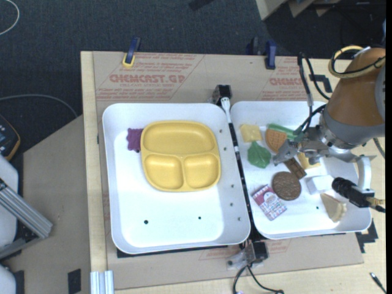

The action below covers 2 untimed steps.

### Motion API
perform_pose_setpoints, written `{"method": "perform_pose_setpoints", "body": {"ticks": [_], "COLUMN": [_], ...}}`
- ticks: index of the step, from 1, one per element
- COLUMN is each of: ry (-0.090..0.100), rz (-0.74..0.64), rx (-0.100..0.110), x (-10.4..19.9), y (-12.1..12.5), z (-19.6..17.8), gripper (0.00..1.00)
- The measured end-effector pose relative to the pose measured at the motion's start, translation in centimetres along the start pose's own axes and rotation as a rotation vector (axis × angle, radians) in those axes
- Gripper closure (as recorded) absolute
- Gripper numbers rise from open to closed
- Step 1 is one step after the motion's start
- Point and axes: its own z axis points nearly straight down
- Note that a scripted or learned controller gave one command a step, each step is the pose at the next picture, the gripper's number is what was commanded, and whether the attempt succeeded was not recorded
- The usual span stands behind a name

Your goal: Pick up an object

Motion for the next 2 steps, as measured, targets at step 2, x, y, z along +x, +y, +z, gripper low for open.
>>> {"method": "perform_pose_setpoints", "body": {"ticks": [2], "ry": [-0.002], "rz": [-0.001], "rx": [-0.006], "x": [-0.6], "y": [0.3], "z": [7.3], "gripper": [0.00]}}
